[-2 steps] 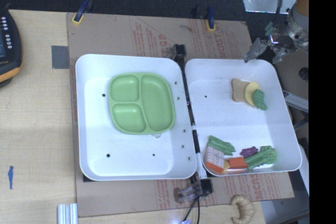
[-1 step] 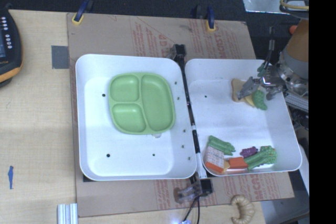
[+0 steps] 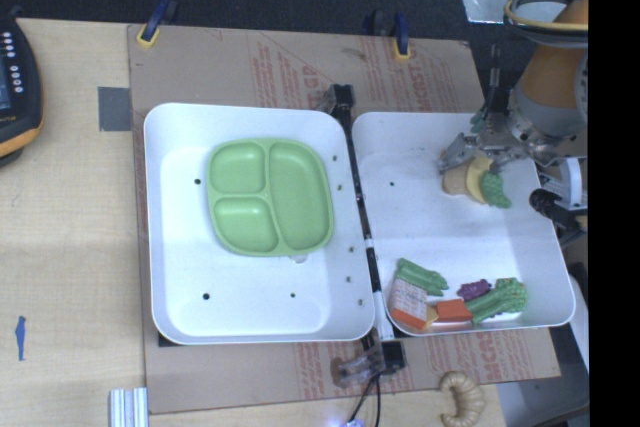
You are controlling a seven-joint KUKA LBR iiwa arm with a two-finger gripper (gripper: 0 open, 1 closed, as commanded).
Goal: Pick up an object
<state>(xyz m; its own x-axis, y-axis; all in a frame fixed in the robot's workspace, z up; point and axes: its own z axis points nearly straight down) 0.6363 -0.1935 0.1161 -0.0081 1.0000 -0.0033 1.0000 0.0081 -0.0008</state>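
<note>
My gripper (image 3: 482, 155) is low over the back right part of the right bin (image 3: 420, 225), under the grey wrist with the orange band. Right below it lie a tan rounded piece (image 3: 458, 181) and a small green leafy piece (image 3: 494, 189), side by side and touching. The gripper's body overlaps their upper edges, and I cannot tell whether either piece is in its grip. Along the bin's front edge sits a cluster: a green pod (image 3: 420, 275), a white and red packet (image 3: 406, 298), an orange block (image 3: 452, 311), a purple piece (image 3: 475, 289) and a green knobbly piece (image 3: 506, 297).
The left bin (image 3: 180, 265) holds a light green divided plate (image 3: 270, 195). A tan curved item (image 3: 462, 397) lies on the bench in front of the right bin. Clamps (image 3: 400, 40) hold the cardboard at the back. A black and orange handset (image 3: 15, 85) sits far left.
</note>
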